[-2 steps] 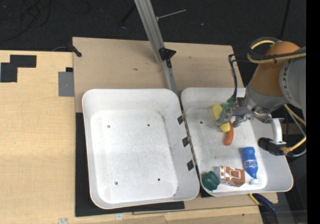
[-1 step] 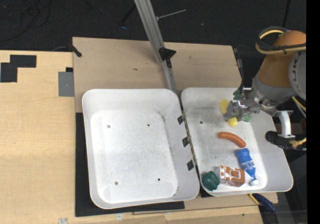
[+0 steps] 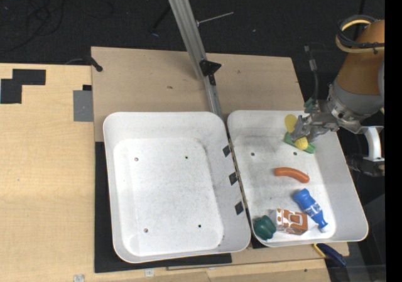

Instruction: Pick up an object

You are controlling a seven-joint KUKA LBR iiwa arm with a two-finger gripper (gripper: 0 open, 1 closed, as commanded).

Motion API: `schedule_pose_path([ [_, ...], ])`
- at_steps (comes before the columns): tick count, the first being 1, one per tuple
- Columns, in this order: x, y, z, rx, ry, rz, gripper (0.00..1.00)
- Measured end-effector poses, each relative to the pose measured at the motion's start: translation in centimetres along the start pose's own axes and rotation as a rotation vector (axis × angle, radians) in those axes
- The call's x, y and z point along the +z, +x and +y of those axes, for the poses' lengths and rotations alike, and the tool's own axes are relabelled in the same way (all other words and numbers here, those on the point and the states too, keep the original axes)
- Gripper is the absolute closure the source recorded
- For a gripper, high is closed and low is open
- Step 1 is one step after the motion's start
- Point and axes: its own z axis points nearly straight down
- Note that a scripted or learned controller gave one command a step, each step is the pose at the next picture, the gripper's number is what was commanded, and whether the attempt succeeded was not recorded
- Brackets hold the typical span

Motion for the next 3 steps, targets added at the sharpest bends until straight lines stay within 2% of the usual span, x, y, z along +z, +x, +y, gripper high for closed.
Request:
schedule_pose_path([
  [2,-2.4,11.4,-1.6,-0.005,0.007,0.004,1.00],
  [3,-1.5,17.1,-2.7,-0.005,0.009,0.004,1.00],
])
